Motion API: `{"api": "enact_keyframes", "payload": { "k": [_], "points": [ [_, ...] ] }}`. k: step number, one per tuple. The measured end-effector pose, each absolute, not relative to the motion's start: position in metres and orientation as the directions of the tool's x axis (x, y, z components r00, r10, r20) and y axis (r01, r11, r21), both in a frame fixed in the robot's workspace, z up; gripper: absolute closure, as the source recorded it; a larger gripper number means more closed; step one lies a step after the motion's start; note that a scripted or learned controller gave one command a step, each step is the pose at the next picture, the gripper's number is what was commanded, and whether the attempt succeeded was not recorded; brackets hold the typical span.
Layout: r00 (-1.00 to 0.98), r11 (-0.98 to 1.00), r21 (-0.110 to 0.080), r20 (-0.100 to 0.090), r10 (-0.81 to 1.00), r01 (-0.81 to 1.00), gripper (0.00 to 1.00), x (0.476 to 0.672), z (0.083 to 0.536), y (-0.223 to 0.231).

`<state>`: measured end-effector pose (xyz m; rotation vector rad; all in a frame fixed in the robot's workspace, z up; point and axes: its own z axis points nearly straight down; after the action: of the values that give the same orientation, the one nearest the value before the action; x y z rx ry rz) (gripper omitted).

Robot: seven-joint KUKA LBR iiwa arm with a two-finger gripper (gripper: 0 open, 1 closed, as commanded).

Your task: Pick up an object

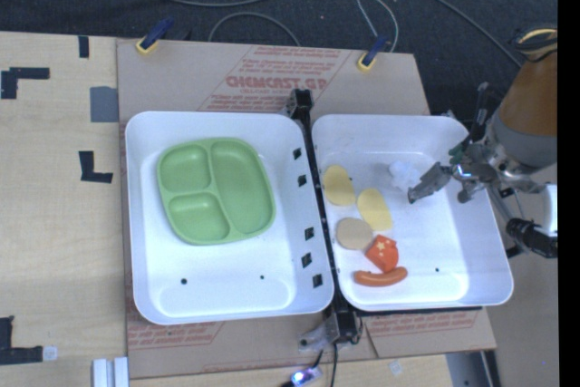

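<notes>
The arm is cut off at the right edge, and the gripper (433,185) is seen over the right bin (471,285); whether it is open or closed cannot be told. A pale, unclear thing (403,169) lies just beside it. Two yellow pieces (339,186) (374,208), a beige piece (354,234), a red piece (384,252) and a sausage (380,277) are grouped at the bin's left side. A green divided plate (216,190) is placed in the left bin (217,299).

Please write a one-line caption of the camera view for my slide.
KUKA arm's claw hovers over right bin holding food pieces; a green divided plate lies in left bin.
</notes>
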<state>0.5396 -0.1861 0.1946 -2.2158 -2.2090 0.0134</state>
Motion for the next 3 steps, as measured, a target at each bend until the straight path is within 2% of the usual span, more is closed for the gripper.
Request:
{"api": "enact_keyframes", "payload": {
  "k": [1,2,3],
  "points": [
    [-0.001,0.001,-0.002,0.0,1.0,1.0,0.0,0.543,0.202,-0.186],
    [-0.001,0.001,-0.005,0.0,1.0,1.0,0.0,0.543,0.159,-0.185],
    [-0.001,0.001,-0.008,0.001,1.0,1.0,0.0,0.544,0.094,-0.186]
  ]
}}
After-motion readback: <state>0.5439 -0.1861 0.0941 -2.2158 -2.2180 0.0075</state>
